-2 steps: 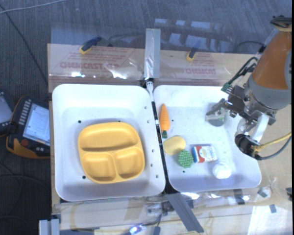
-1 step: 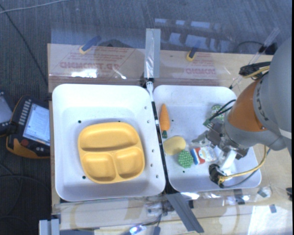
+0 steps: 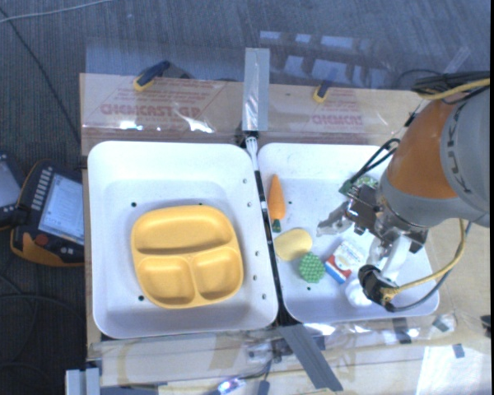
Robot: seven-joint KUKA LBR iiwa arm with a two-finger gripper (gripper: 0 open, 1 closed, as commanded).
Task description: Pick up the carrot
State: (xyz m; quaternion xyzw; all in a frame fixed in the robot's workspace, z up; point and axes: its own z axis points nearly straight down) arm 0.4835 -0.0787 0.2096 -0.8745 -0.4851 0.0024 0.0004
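Carrot (image 3: 275, 198) lay at about 10 o'clock in the right bin (image 3: 313, 315), against its left wall, above a yellow piece (image 3: 293, 243). My gripper (image 3: 356, 220) hung well apart toward 3 o'clock; couldn't tell open/shut. Best approach: line up along carrot's length, clear of wall.

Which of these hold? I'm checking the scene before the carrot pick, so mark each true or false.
1. The carrot lies in the right bin. True.
2. The yellow plate sits in the right bin. False: it is in the left bin.
3. The carrot lies by the right bin's left wall. True.
4. The green ball rests on the plate. False: it is in the right bin, below the carrot.
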